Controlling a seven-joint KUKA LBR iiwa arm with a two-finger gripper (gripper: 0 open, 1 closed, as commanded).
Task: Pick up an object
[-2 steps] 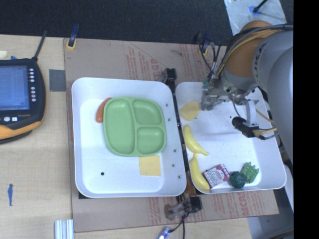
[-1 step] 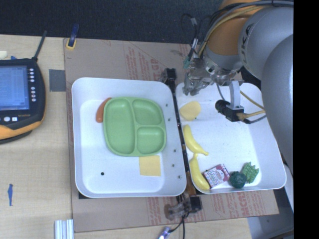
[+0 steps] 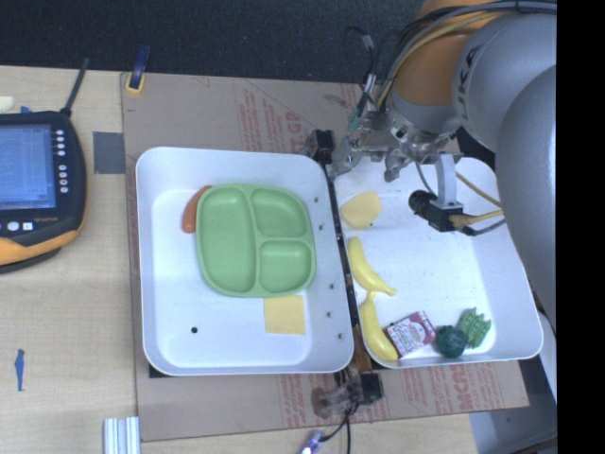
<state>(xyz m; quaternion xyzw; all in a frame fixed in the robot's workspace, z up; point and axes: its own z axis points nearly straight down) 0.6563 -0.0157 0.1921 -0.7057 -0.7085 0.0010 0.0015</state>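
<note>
My gripper (image 3: 383,159) hangs over the far left corner of the right bin (image 3: 492,282), with nothing visibly held in it. Just below it lies a pale yellow round piece (image 3: 360,209). Along that bin's left side a yellow banana (image 3: 367,269) lies, and a second yellow piece (image 3: 377,333) sits nearer the front. A red and white packet (image 3: 411,334) and a green broccoli-like toy (image 3: 463,334) rest at the front of the right bin.
The left bin (image 3: 161,253) holds a green divided plate (image 3: 255,240), an orange piece (image 3: 192,209) tucked at its left edge, and a yellow square slice (image 3: 285,315). A handheld control pendant (image 3: 33,183) lies on the bench at far left.
</note>
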